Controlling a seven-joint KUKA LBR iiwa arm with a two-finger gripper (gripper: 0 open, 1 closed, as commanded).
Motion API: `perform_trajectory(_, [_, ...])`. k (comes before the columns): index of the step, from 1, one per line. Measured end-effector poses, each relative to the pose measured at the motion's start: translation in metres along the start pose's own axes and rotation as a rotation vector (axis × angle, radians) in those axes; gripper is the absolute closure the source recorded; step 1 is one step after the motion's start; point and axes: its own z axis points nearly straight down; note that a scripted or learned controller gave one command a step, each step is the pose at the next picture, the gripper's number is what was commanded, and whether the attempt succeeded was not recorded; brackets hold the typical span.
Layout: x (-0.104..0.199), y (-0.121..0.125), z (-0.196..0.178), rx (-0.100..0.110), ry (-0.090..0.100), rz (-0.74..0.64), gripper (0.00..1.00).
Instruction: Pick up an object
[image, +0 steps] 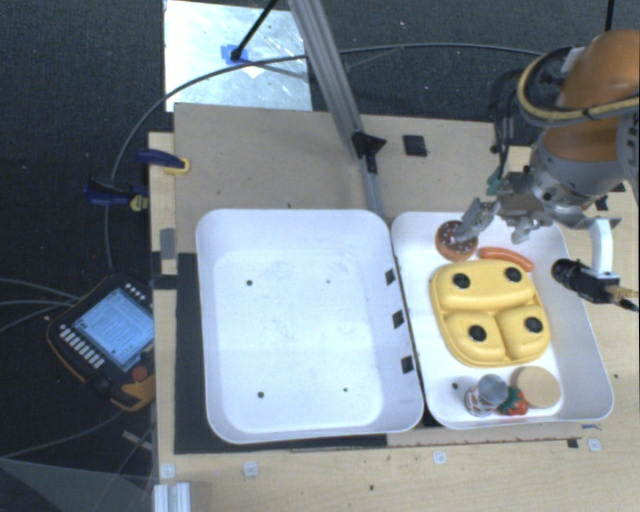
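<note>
The tan worktop (270, 160) carries the left white bin (300, 320), which serves as the landmark here. Just left of that bin, off the worktop's edge, a handheld pendant with a lit blue screen (108, 332) lies on the dark floor, cables trailing from it. Beyond the bin's far left corner, a blue and yellow clamp (160, 160) grips the worktop's edge. Beyond its far right corner, a grey pole (335, 80) slants upward, and a small black square (415, 145) lies near it.
</note>
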Motion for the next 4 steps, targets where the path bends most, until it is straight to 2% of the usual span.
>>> perform_trajectory(2, [0.006, 0.01, 0.119, 0.004, -0.001, 0.002, 0.0])
perform_trajectory(3, [0.003, 0.016, 0.148, -0.019, -0.007, 0.004, 0.0])
perform_trajectory(4, [0.002, 0.02, 0.133, -0.031, -0.009, 0.004, 1.0])
